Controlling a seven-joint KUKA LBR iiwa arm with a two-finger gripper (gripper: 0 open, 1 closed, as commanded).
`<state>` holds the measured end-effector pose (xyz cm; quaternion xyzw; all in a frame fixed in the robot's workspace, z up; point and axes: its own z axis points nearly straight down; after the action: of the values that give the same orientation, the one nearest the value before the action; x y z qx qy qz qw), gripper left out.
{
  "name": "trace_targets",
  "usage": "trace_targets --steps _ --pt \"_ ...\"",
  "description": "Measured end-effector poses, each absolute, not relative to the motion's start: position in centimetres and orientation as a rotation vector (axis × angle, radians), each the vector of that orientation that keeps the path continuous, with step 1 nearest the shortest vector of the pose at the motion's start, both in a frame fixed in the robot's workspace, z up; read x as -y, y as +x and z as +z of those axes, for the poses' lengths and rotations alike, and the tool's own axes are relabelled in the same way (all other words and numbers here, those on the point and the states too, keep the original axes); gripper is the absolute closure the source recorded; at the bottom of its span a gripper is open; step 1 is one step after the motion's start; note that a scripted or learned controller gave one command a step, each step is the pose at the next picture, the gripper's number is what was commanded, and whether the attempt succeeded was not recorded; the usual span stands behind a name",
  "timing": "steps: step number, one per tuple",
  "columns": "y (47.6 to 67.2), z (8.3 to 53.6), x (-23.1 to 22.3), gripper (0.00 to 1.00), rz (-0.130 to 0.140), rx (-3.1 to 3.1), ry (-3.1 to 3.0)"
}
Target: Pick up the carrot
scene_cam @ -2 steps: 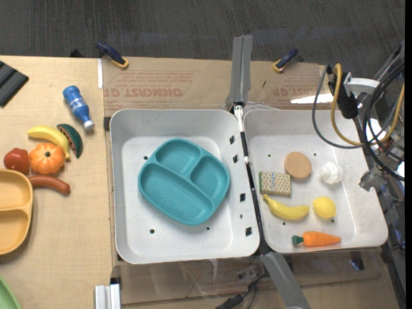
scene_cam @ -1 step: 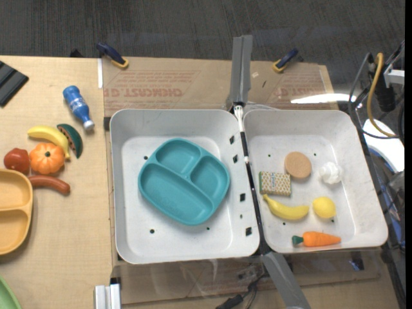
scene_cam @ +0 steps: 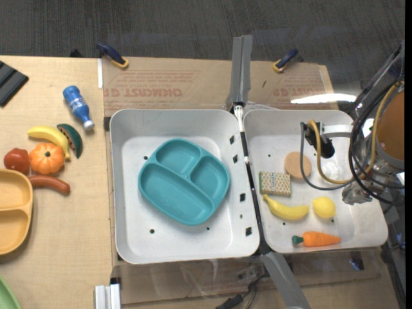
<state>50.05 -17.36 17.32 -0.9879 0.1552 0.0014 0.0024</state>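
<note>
- I locate the carrot (scene_cam: 316,239) in the right-hand white bin (scene_cam: 367,234), close to that bin's near wall.
- The carrot lies flat. Its long axis runs roughly parallel to the near wall, green top toward the bin divider, orange tip toward the arm side.
- Taking the carrot as landmark: the banana (scene_cam: 288,209) lies just beyond it and toward the divider; the lemon (scene_cam: 324,208) sits just beyond it, apart from it; the sponge (scene_cam: 275,183) and the tan disc (scene_cam: 297,165) lie farther beyond.
- The arm (scene_cam: 389,131) stands beyond the carrot and on the tip side, over the bin's far-right part.
- I cannot tell the state of the jaws; cables and the wrist body cover that area.
- My judgement: the coming move must bring the jaws toward the near wall and down, closing across the carrot's short width, at right angles to its long axis.
- Risk, as I judge it: the near wall leaves little room on that side.
</note>
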Motion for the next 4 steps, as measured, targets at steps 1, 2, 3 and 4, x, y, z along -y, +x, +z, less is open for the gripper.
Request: trace_targets --steps 1,2,3,4 --pt "59.4 16.4 18.3 1.00 0.000 -0.576 -3.082" --pt "55.5 26.0 22.0 1.00 -0.005 -0.312 -3.118" --pt "55.0 32.2 22.0 1.00 -0.007 -0.314 -3.116" --pt "55.6 18.3 22.0 1.00 0.005 -0.323 -3.118"
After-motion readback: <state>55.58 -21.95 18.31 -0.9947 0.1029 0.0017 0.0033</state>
